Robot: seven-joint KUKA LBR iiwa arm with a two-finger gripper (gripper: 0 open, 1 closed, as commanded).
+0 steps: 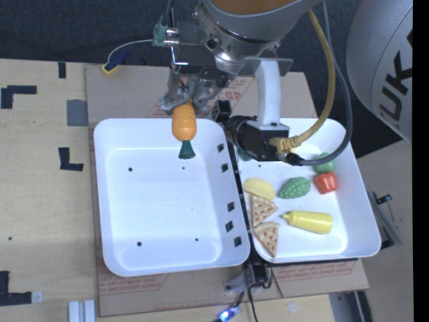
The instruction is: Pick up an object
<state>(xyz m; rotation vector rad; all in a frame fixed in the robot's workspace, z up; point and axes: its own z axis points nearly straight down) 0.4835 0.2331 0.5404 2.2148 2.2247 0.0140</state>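
From my seat I see the gripper (190, 102) hanging over the far rim of the left bin (107, 180), at about twelve o'clock on that bin, and its fingers are closed narrow on the top of a toy carrot (184, 125), which hangs from them with its green leafy end pointing down toward the bin floor. So the carrot is off the floor, just inside the far edge of the left bin, and I judge the pick as made, with only the lift to keep. It looks like hollow plastic: light, stiff and rather slick, so I expect it could swing or slide out if I move sharply, since the hold is at one end and not at the thick middle. The right bin (358, 240) holds the other pieces: a yellow bottle (310, 221) at about five o'clock, two pizza slices (263, 211) at seven o'clock, a green leafy piece (293, 188) in the middle and a red piece (325, 182) at three o'clock. Both bins sit on the brown surface (127, 92).
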